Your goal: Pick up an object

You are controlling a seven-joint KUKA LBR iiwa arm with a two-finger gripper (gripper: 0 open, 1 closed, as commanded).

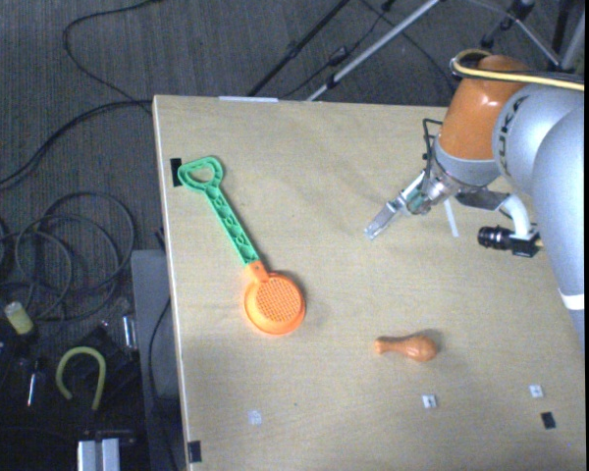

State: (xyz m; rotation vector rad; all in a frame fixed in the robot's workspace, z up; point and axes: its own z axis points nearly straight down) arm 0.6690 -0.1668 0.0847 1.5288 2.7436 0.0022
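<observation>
End effector (pixel 378 226) empty, open/shut unclear, well apart from orange gourd (pixel 408 346) & strainer (pixel 245 253).

The pale wooden bench top (pixel 334 155) is mostly bare. Its obstacles are a green-handled plastic strainer with a round orange head (pixel 245 253), lying slantwise at the left, and a small orange pear-shaped object (pixel 409 346) nearer and to the right, well apart from it. Between them is open surface. The grey arm with its orange band (pixel 515 135) occupies the far right.
</observation>
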